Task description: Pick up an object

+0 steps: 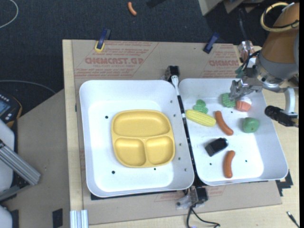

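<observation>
The gripper [237, 93] hangs low over the upper right part of the frame, inside the right bin [270, 167], with the arm [281, 46] reaching in above it from the right edge. Its tips come down right where a green leafy toy [226, 100] and a salmon-pink piece [243, 106] lie side by side; whether the fingers are spread or closed, or hold either piece, cannot be told from here (the metal of the wrist covers the contact).

Just to the left, a second green toy [200, 106] lies touching the upper end of a yellow corn cob [200, 118], which lies slantwise near the bin's left wall. Right of the cob is an orange-red sausage [223, 122], tilted, and further right a green rounded vegetable [250, 125] lies apart near the bin's right side. Below the centre lies a small black block [216, 146], and below that another orange-red sausage [229, 163], nearly upright in the frame, close to the bin's lower rim.

The left bin [92, 127] fills the middle of the frame and holds a yellow divided plate [142, 137] with three compartments. Both bins rest on a cardboard sheet [142, 61] printed with red lettering, held at its upper edge by two clamps [101, 40].
</observation>
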Action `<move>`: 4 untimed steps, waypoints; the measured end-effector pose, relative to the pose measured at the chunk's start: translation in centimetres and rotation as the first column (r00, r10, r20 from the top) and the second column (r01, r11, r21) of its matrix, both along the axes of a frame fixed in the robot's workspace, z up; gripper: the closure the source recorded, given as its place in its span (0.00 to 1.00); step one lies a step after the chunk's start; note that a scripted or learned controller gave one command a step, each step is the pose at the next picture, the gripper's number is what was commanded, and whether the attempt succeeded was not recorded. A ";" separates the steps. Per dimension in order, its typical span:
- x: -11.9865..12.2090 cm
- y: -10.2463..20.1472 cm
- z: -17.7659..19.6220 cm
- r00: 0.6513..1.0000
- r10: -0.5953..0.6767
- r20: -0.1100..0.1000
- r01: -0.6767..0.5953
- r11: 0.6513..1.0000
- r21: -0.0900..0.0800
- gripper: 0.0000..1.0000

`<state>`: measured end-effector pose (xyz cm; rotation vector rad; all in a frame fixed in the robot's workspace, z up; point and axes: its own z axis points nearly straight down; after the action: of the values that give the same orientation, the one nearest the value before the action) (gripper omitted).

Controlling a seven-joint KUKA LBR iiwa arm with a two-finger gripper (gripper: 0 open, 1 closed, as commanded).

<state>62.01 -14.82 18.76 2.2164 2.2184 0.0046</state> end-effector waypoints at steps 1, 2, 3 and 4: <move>0.1 0.0 4.1 1.000 0.000 0.001 0.000 1.000 0.000 1.00; -1.8 5.3 3.4 1.000 0.004 -0.009 -0.004 1.000 0.005 1.00; -4.8 10.5 2.7 1.000 0.004 -0.011 -0.004 1.000 0.005 1.00; -9.0 14.5 3.8 1.000 0.003 -0.011 -0.003 1.000 0.004 1.00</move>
<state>53.03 -0.36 22.52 2.2208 2.2287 -0.0026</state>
